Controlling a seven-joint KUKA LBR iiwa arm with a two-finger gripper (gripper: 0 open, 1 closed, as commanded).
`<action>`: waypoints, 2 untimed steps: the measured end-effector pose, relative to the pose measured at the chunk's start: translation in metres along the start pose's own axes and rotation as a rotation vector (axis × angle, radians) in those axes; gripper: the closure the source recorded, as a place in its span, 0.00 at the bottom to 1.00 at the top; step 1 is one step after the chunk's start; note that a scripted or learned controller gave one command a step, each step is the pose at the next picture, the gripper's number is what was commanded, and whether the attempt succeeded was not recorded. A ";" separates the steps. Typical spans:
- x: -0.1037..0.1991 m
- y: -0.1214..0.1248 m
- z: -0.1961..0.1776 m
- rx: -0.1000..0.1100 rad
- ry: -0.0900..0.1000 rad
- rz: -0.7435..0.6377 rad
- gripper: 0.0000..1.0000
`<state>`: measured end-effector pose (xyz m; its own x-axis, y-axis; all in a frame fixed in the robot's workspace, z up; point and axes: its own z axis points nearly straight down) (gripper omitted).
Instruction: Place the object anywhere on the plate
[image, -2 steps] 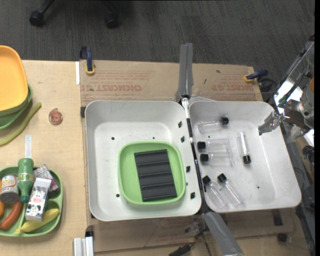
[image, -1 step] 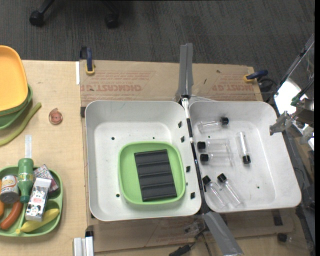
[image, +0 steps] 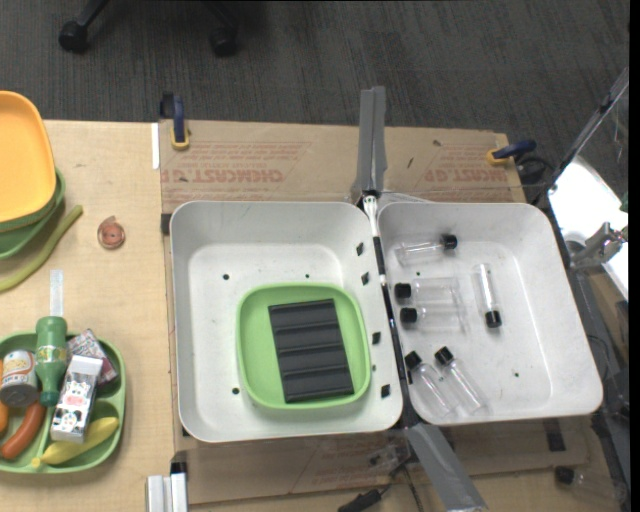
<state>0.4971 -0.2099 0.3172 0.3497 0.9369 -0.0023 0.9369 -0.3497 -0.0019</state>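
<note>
Nearest the camera, at the counter's (image: 110, 290) left front, a green divided tray (image: 100, 440) holds toy food: a green bottle, a small carton, a sausage, a banana.

Beyond the front edge, the two white bins sit side by side, touching along their inner rims. In the left bin (image: 200, 250) lies a green plate (image: 255, 340) with rounded corners, set a little toward the bin's front. On the plate rests a dark ridged block (image: 312, 350) — flat, lengthwise front to back, well inside the plate's rim. So the task's thing lies on the plate, in the left bin.

The right bin (image: 540, 300) holds six clear vials with black caps. Two vials (image: 452, 384) lie close together near the front left corner. Two more (image: 432, 303) lie one behind the other by the left wall, caps toward that wall. A fifth vial (image: 486, 290) lies front to back near the middle, its cap toward the front, and a sixth vial (image: 425, 247) lies at the back, cap to the right.

Whether the pincer is open or closed cannot be told.

Farther back, brown cardboard (image: 240, 165) with red print runs under both bins, clipped at its far corners by a left clamp (image: 176, 122) and a right clamp (image: 510, 152). At the far left, stacked plates (image: 22, 170) — yellow on top — hang over the counter's edge, with a small pinkish disc (image: 111, 233) just beside them. Dark carpet (image: 300, 50) lies beyond.
</note>
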 end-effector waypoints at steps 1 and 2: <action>-0.004 -0.019 -0.122 0.001 -0.001 0.156 0.00; -0.002 0.003 -0.123 0.001 -0.001 0.291 0.00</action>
<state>0.4995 -0.2126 0.4402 0.6036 0.7973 -0.0040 0.7973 -0.6036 -0.0022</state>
